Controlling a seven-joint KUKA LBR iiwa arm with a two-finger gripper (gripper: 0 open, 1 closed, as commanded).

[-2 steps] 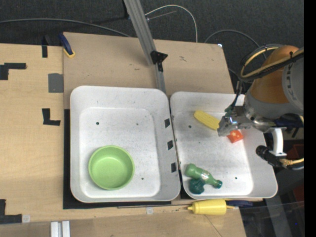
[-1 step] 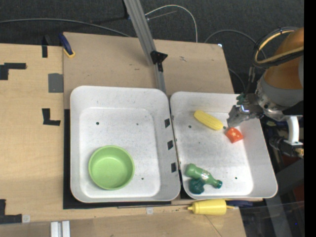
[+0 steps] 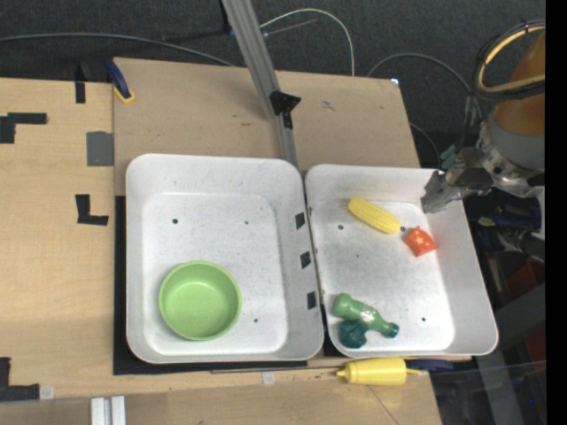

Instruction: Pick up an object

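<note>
The right bin [image 3: 461, 290] holds a yellow corn cob [image 3: 373, 216] near its far side, a small orange-red object [image 3: 421, 242] just right of the cob, and a green bottle-shaped toy [image 3: 361, 318] near its front edge. In the left bin [image 3: 142, 237] a light green bowl [image 3: 200, 299] sits at the front left. My gripper [image 3: 437, 195] hangs over the right bin's far right corner, above and to the right of the orange-red object, with nothing seen between its fingers.
A yellow bottle-shaped object [image 3: 376, 372] lies on the bench just outside the right bin's front edge. A grey metal pole [image 3: 255, 47] slants down to the gap between the bins at the back. Cables run across the dark floor behind the bench.
</note>
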